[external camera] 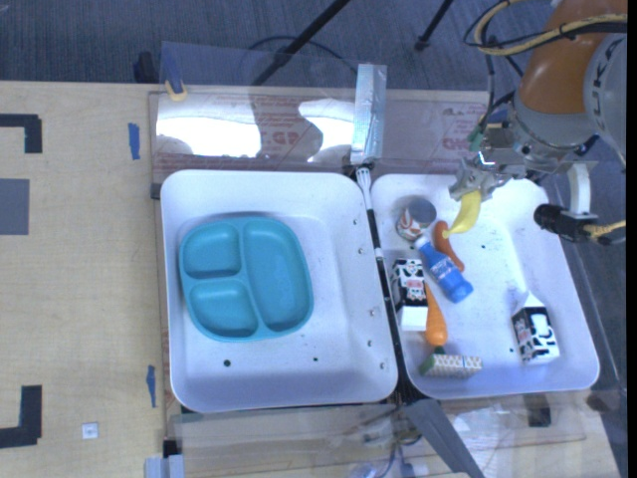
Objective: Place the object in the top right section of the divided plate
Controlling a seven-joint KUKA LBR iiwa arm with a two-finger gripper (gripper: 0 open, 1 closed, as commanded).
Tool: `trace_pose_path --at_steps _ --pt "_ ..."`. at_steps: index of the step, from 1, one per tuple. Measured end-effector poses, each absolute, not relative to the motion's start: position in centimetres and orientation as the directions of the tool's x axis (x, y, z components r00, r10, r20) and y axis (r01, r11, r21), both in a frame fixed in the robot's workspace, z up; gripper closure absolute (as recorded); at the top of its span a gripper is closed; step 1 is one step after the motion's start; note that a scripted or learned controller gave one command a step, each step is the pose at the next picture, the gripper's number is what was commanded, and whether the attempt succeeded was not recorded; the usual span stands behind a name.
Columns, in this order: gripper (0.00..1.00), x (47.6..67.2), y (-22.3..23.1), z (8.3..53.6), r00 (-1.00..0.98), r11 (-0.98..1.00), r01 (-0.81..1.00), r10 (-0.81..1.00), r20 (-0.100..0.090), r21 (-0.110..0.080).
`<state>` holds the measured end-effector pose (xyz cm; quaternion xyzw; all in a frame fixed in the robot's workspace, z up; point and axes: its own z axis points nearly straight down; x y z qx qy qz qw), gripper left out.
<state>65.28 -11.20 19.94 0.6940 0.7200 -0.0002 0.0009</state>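
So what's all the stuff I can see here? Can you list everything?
bins: 2, white, side by side on the bench
plate: 1, teal, divided, in the left bin
banana: 1, yellow, top of the right bin, hanging between the end effector's fingers
bottle: 1, blue with a white and red top, middle of the right bin
carrot: 1, orange, just below the bottle
cup: 1, grey and white, left of the banana
cartons: 2, black and white, one at the right bin's left edge, one near its lower right corner
small box: 1, pale and speckled, at the right bin's bottom edge
arm: 1, grey and orange, reaching in from the right
end effector: 1, over the right bin, gripping the banana
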Motion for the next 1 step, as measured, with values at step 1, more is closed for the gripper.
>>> trace_pose_path --at_steps 1 --pt "1.0 61.11 -15.6 8.9 -0.12 0.12 0.993 0.993 -0.001 0.003"
